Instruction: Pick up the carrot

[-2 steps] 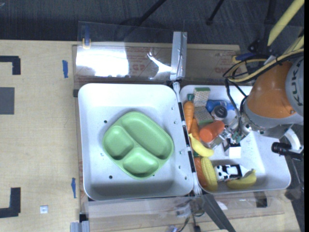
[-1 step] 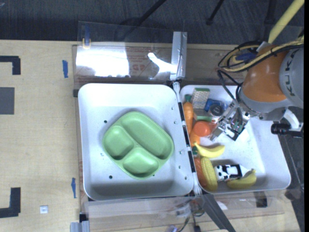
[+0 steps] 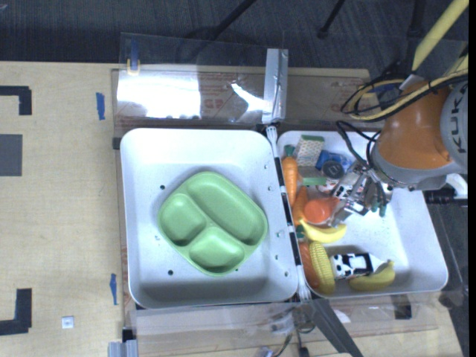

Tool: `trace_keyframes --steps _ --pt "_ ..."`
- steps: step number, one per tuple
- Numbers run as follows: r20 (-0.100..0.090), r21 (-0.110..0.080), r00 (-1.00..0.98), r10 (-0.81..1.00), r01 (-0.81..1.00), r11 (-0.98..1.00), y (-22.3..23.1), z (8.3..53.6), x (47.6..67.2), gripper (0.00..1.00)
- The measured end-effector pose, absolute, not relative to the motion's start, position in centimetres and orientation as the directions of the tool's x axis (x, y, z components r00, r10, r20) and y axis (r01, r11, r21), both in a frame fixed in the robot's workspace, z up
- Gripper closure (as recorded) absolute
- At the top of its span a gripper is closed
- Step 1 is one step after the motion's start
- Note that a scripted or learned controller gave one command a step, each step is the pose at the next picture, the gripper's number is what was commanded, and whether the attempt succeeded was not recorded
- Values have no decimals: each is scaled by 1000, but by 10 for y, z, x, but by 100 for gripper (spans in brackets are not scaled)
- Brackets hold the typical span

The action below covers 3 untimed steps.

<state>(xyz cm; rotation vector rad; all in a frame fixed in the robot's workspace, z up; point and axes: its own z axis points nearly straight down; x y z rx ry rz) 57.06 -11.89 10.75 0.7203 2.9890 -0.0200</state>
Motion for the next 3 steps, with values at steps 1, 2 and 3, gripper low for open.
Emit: trace_keyframes --steps 1,2,3 --pt "-2 2 -975 224 224 975 -77 182 540 0" --pt "-4 0 -996 94 94 996 -96 92 592 0" --pt "-9 3 -995 96 96 995 -95 101 594 100"
